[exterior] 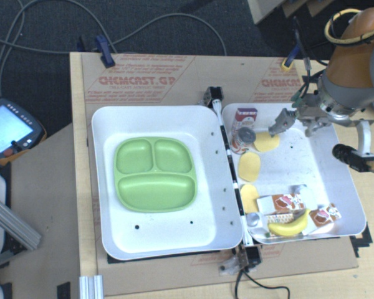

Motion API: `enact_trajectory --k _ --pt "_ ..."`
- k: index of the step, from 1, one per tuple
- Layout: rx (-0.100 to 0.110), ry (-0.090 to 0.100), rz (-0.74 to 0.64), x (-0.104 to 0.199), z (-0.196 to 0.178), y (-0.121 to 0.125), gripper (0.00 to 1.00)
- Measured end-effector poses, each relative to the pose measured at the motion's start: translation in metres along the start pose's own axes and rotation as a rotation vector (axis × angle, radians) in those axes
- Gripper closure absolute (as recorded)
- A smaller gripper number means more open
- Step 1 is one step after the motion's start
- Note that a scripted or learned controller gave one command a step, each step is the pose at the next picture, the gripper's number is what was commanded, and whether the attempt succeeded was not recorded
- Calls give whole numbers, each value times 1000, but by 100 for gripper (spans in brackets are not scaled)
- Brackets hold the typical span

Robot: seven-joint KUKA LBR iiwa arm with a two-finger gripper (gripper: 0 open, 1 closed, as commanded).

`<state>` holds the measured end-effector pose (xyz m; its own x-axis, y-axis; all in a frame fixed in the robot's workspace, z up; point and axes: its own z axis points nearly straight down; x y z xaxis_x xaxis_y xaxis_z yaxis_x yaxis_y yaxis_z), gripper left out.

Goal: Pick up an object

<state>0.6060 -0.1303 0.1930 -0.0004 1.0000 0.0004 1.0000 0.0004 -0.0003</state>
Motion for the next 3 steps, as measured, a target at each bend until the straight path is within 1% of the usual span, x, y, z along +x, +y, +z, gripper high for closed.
enact_trajectory --k 1,2,3 --pt "0 -1 -1 -14 107 58 0" --pt "0 -8 3 30 107 60 0" --pt "2 0 1 25 108 40 0"
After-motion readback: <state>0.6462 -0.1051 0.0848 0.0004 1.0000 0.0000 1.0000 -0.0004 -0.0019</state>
